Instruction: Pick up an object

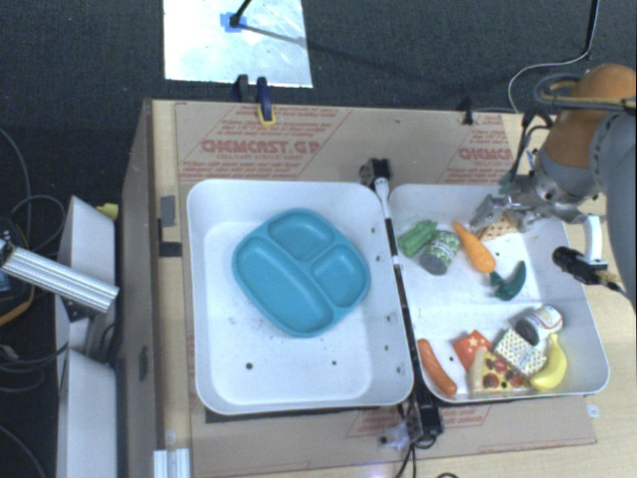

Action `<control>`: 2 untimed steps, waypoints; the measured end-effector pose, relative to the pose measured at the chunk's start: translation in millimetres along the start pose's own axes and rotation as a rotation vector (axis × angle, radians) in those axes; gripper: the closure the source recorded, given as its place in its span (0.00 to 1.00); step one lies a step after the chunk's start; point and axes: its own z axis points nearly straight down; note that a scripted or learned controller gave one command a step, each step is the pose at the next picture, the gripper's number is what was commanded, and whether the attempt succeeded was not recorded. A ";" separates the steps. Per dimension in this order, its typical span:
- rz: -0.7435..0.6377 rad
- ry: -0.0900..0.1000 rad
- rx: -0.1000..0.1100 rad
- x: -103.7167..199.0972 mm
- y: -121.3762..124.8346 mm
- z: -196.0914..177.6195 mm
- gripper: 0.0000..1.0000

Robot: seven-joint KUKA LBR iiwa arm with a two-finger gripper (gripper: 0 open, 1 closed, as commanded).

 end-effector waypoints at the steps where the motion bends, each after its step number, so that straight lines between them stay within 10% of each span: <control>1: -0.004 -0.004 -0.005 -0.4 1.5 -12.0 1.00; 2: -0.002 0.001 -0.002 99.1 2.1 -55.3 1.00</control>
